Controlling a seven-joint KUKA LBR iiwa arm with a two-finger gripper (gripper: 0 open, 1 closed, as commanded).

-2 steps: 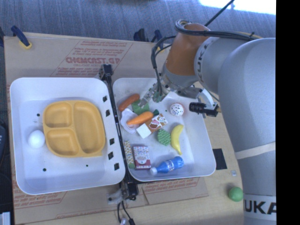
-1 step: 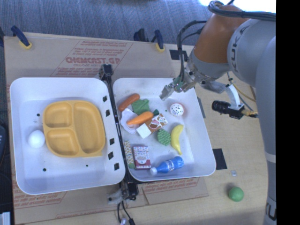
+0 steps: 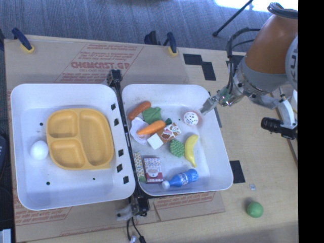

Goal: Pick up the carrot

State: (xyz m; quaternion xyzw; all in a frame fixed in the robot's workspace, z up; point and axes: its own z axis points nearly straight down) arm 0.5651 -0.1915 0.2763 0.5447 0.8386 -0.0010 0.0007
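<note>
Camera view: carrot (image 3: 151,128) lies in right bin (image 3: 218,151), left-centre, on white paper (image 3: 136,133) beside green veg (image 3: 151,115). Gripper (image 3: 208,106) is at the bin's right rim, holding nothing; spread or pressed together, can't tell. Carrot is likely light, rigid, slick plastic; grab mid-body across the width.

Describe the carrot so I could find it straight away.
Look in the right bin, at its upper left part where the toys crowd. The carrot is the orange tapered piece lying on a white scrap just below the green leafy toy. The sausage above it is redder and blunt at both ends.
</note>
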